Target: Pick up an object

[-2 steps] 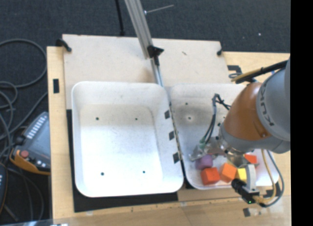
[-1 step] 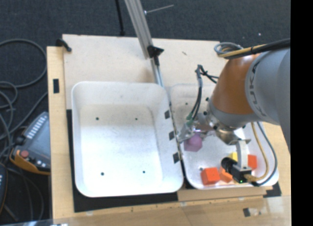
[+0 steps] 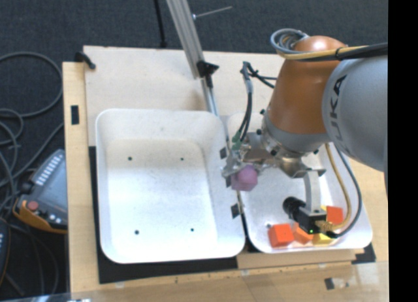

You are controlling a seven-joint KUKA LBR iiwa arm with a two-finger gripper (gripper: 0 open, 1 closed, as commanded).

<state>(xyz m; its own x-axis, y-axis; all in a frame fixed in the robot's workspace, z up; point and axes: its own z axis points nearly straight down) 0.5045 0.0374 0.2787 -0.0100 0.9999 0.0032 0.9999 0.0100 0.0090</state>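
Camera view: gripper (image 3: 240,175) pinches a purple ball (image 3: 247,178) by its edge, so it may slip out.

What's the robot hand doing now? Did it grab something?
Gripper over right bin's left edge. Purple ball right at it, grip unconfirmed. Orange blocks lie in that bin's near corner.

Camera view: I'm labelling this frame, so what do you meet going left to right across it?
Handheld controller → left bin → pincer → purple ball → orange blocks → arm
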